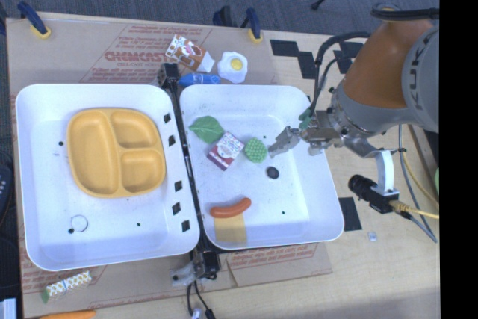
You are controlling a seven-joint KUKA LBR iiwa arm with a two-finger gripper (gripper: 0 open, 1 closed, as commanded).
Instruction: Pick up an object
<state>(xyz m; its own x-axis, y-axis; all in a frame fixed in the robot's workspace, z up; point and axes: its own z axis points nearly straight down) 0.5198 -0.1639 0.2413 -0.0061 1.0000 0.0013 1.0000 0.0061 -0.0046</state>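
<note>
So from the overhead cam, the grey two-finger gripper (280,143) hangs just right of the bumpy green plastic ball (255,150) in the right-hand white bin (317,187), holding nothing, probably lining up a grab; open or closed, can't tell.

Arm (396,78) cut off at the right, orange thing (63,314) clipped by the bottom edge, carton (225,151) print too small to read, jaws' state unclear

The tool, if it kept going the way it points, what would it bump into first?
Probably the green ball, just beyond the tool in the right bin. Height is hard to judge, so it might pass over.
</note>
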